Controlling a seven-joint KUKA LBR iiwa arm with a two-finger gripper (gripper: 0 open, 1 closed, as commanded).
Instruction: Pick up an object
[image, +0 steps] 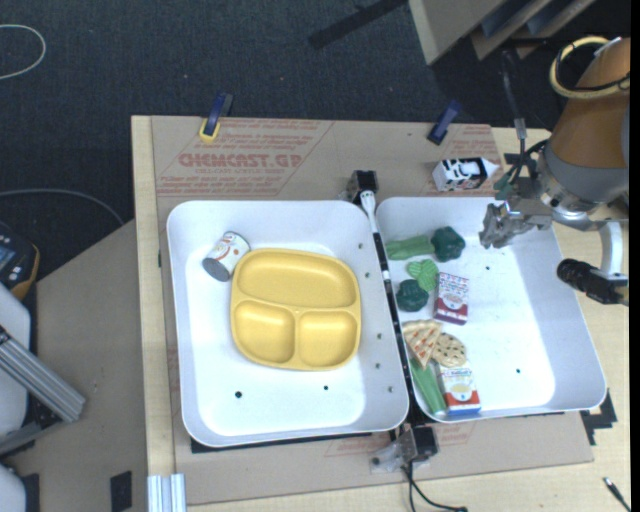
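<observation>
We see the gripper hovering over the right bin, far side — whether its fingers are open, we cannot tell. The toys crowd the left wall: broccoli, red carton, pizza slice. Packed this tight, a descent may clip two pieces — or the rim.

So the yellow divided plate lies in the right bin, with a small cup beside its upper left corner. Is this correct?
Not quite. The camera view shows the yellow plate in the left bin, not the right one. The rest stands: a small cup lies on its side by the plate's upper left corner. The right bin holds the small food items instead.
</observation>
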